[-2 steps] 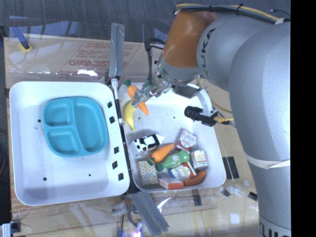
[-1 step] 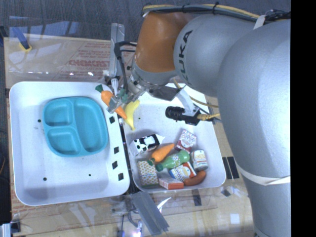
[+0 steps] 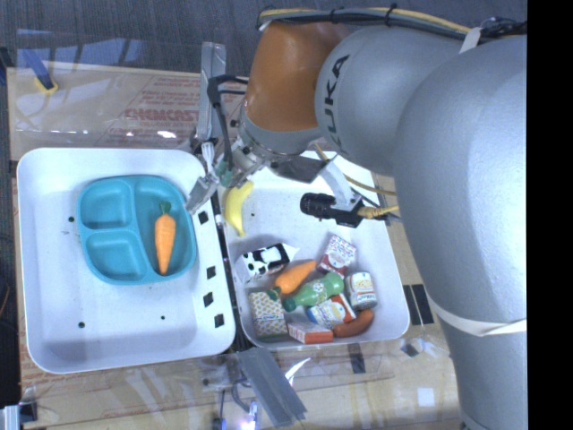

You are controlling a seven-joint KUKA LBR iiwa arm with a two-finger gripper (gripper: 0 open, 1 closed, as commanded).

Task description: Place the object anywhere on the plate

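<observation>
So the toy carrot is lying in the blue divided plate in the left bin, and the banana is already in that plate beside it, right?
Not quite. The camera view shows the carrot in the blue plate in the left bin, but the banana is not in that plate. It is over the right bin, just below the gripper, past the rims between the bins.

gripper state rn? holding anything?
Gripper: closed on the yellow toy banana, which hangs from the jaws over the right bin's top-left corner, beside the divider. The blue sectioned plastic plate sits in the left bin.
</observation>
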